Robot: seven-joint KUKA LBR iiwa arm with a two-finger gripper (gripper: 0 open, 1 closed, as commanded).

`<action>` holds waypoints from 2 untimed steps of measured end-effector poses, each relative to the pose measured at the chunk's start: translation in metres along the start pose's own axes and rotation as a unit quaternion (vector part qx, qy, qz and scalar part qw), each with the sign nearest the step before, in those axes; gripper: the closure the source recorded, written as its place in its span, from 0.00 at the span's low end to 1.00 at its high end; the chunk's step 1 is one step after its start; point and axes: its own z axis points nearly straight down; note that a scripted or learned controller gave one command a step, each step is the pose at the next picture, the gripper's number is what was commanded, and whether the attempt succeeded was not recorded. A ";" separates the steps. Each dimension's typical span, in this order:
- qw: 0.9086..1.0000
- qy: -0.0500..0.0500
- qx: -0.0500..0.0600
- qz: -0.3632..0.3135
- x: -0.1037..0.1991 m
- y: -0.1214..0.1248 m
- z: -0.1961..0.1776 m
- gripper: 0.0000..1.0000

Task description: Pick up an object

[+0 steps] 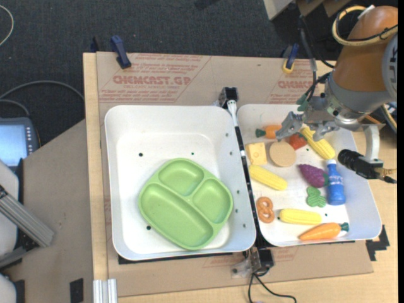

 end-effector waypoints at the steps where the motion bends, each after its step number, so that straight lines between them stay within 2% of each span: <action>1: 1.000 -0.001 0.002 0.002 -0.057 0.026 0.071 0.00; 2: 1.000 0.002 -0.002 0.001 -0.058 0.013 0.126 0.00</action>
